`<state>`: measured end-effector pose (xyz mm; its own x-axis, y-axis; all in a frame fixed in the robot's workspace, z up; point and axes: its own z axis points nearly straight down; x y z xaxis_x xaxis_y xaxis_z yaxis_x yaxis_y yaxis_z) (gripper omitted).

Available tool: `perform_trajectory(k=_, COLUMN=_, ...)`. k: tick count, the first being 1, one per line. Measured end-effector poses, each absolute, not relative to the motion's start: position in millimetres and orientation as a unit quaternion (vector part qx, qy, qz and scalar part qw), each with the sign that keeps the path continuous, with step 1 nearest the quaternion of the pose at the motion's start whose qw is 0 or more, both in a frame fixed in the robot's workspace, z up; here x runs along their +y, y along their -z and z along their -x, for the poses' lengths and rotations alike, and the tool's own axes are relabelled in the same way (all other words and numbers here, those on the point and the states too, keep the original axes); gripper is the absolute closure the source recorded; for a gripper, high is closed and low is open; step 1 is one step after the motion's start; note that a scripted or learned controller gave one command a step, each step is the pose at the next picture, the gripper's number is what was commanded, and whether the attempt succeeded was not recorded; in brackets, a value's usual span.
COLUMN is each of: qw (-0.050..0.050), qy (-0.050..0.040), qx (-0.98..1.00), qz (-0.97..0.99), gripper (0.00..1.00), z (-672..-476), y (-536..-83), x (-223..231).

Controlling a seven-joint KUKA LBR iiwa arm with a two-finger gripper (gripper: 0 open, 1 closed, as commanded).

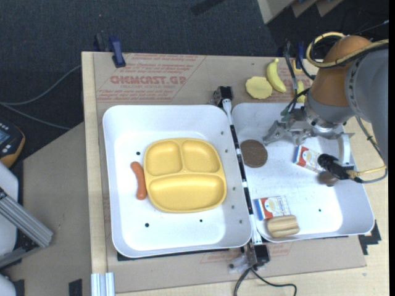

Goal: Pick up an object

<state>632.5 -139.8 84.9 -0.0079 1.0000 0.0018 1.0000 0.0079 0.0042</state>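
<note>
I hover at right of frame over the small red-and-white carton (302, 156): light, stiff, slick; I'd pinch its narrow sides. My gripper (307, 135): grip unclear.

glossy yellow plastic tray (184, 182), smooth white plastic bins (123, 214), brown cardboard bench (160, 79)

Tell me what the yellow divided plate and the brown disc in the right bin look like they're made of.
Yellow divided plate: likely moulded plastic, smooth with a soft sheen, even colour and rounded compartment ridges. Brown disc: matte, flat and uniformly dark; probably plastic or rubber toy food, but the look leaves it open.
</note>
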Motion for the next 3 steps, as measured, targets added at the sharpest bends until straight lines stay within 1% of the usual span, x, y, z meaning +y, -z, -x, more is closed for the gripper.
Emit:
perform_trajectory(k=1, qw=0.005, qy=-0.0010, qx=0.706, qz=-0.708, gripper=0.00, z=-668.4, y=-100.4, x=-209.3)
perform_trajectory(k=2, qw=-0.003, qy=0.0014, qx=0.707, qz=-0.708, gripper=0.00, z=-598.2, y=-83.4, x=-178.1)
perform_trajectory(k=3, qw=0.001, qy=-0.0007, qx=0.707, qz=-0.707, gripper=1.00, z=-602.0, y=-95.3, x=-179.2)
